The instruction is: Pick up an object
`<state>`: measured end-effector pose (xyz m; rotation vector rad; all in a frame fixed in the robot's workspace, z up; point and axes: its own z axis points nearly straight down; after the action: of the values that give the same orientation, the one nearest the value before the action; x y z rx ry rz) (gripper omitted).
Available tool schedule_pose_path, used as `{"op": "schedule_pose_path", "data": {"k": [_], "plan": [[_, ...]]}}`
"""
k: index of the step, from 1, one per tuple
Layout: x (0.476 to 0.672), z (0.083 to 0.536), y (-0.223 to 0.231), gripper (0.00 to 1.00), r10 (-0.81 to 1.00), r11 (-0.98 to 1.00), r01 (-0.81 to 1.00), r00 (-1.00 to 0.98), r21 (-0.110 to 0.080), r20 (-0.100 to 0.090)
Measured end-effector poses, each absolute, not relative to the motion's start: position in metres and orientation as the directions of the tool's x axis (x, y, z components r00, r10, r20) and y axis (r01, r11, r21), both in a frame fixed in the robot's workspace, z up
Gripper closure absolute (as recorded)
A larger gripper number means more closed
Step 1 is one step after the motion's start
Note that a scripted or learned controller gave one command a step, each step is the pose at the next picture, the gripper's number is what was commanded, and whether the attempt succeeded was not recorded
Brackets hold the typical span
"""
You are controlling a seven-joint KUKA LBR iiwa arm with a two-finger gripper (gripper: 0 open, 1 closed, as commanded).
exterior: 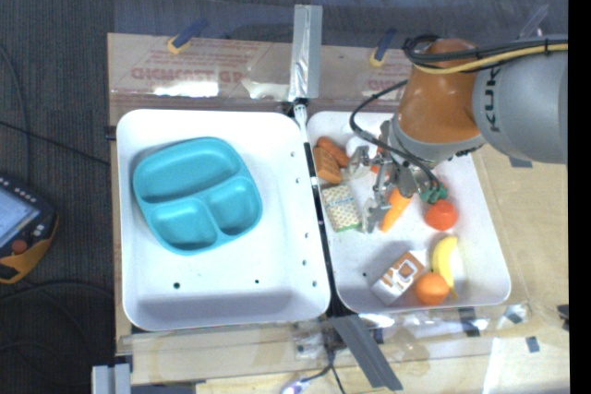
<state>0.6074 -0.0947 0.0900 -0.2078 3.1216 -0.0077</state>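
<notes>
A carrot (395, 209) lay slanted at the frame's centre right. A tomato (441, 215) sat just right of it. Lower right, a banana (446, 257) touched an orange (431, 289) beside a small carton (399, 276). A croissant (328, 159) and a patterned packet (341, 208) lay left.

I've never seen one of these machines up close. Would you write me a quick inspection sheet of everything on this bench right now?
Surface: bench with two white bins side by side, left bin and right bin.
Job's things: in the right bin, a carrot, tomato, banana, orange, small carton, croissant and patterned packet.
Clutter: teal divided tray in the left bin.
Grippers: pincer low over the right bin, beside the carrot; hold not clear.
Cables: black cable along the arm.
Surroundings: dark carpet; handheld controller at left.
</notes>
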Motion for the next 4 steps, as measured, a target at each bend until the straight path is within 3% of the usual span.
{"op": "schedule_pose_path", "data": {"k": [1,2,3,4], "plan": [[0.554,0.09,-0.106,0.0,0.111,0.994,0.111,-0.994,0.002,-0.015],[0.616,0.09,-0.101,0.0,0.093,0.996,0.093,-0.996,0.0,-0.016],[0.541,0.09,-0.148,0.0,0.109,0.994,0.109,-0.994,-0.002,-0.011],[0.517,0.092,-0.108,0.0,0.12,0.993,0.12,-0.993,-0.001,-0.023]]}}
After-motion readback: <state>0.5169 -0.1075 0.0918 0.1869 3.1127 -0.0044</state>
